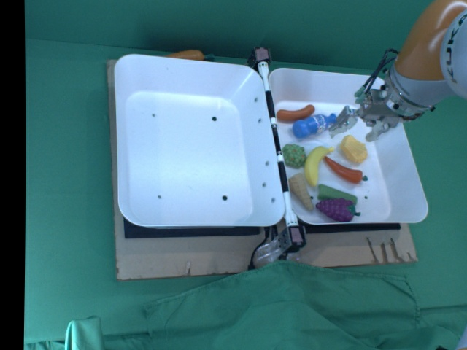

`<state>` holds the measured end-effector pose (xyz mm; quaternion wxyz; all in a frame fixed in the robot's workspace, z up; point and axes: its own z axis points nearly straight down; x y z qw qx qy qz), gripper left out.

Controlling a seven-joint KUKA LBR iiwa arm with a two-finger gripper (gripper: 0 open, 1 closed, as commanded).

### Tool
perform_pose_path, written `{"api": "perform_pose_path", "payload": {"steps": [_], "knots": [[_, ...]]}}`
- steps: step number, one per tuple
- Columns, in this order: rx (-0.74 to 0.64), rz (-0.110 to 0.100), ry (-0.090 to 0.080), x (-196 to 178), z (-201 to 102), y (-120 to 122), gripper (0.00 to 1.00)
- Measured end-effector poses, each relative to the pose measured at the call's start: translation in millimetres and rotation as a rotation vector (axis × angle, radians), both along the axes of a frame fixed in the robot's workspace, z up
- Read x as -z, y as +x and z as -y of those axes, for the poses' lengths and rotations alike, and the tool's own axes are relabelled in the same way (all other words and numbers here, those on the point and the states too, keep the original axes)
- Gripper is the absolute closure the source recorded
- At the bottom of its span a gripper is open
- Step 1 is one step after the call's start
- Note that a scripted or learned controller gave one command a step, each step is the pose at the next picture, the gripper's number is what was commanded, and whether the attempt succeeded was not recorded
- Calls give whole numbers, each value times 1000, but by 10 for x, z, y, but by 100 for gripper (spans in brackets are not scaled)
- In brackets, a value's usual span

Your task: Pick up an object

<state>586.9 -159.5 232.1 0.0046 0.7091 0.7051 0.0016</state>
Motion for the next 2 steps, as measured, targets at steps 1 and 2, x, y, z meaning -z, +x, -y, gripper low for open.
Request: {"api": "perform_pose_path", "payload": {"steps": [1, 2], "knots": [[4, 7, -3, -131, 14, 12, 100], [4, 6, -3, -125, 14, 10, 0]]}}
